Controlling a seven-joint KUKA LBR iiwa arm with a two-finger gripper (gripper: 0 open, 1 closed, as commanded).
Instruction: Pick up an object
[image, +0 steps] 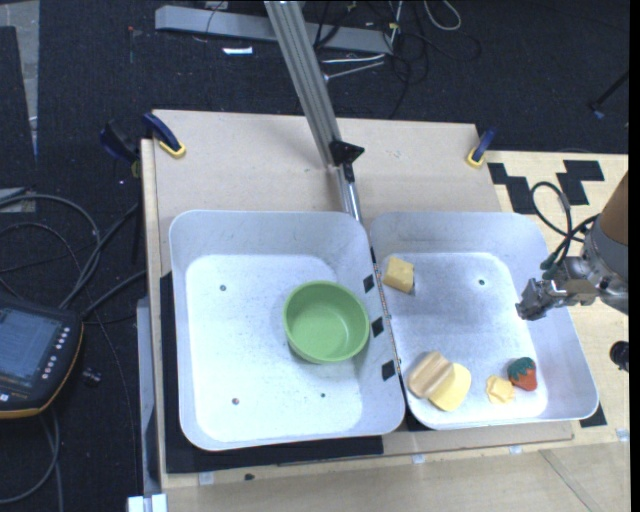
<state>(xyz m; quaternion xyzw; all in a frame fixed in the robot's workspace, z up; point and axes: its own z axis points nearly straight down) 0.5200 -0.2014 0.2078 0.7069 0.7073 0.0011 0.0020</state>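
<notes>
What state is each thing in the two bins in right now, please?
Bowl: upright, left bin.
Cube: right bin, near the divider.
Yellow pieces: touching, front of right bin.
Small yellow piece: beside the strawberry.
Gripper: over right bin's right side.

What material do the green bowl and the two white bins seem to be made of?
The green bowl looks like plastic: one even colour, a smooth wall and a soft sheen, though glazed ceramic cannot be ruled out. The left bin and the right bin look like thin moulded plastic or painted sheet metal: rounded corners, a matt white surface with dark speckles and scuffs.
</notes>
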